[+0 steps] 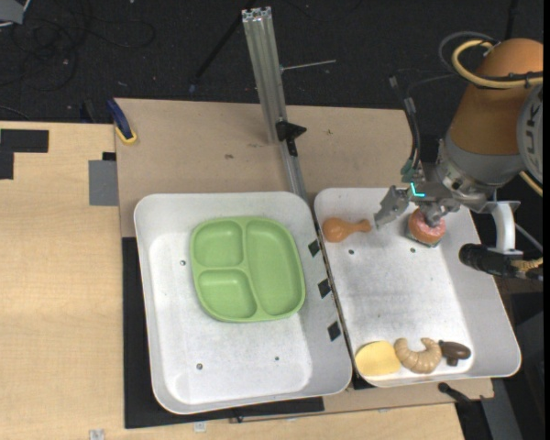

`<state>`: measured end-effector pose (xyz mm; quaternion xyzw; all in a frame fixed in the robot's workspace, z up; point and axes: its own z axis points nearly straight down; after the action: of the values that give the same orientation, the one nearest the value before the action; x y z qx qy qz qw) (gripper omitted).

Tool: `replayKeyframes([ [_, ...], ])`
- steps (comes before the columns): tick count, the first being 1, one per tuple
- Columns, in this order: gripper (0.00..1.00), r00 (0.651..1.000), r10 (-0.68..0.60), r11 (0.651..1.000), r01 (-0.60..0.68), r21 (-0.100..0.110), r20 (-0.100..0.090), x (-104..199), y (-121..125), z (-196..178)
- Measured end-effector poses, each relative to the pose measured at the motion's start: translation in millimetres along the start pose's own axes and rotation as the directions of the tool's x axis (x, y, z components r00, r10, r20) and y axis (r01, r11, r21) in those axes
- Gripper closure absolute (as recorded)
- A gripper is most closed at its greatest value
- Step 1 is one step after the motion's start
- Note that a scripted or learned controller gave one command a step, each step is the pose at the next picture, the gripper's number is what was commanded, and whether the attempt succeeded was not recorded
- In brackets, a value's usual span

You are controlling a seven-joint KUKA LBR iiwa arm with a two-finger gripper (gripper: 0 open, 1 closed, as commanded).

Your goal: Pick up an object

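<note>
Two bins: the gripper hangs over a pink object in the right bin; finger state cannot be told. An orange piece lies nearby.

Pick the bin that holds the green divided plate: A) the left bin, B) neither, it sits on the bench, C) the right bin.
A: the green divided plate lies flat inside the left bin, while the right bin holds the small food-like items.
</note>
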<state>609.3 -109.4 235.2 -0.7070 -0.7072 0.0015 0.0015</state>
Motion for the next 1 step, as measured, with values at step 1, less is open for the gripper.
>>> replayKeyframes([
  [1,0.00,1.000,0.000,1.000,0.000,-0.003,0.000,0.0,0.6,-1.2],
])
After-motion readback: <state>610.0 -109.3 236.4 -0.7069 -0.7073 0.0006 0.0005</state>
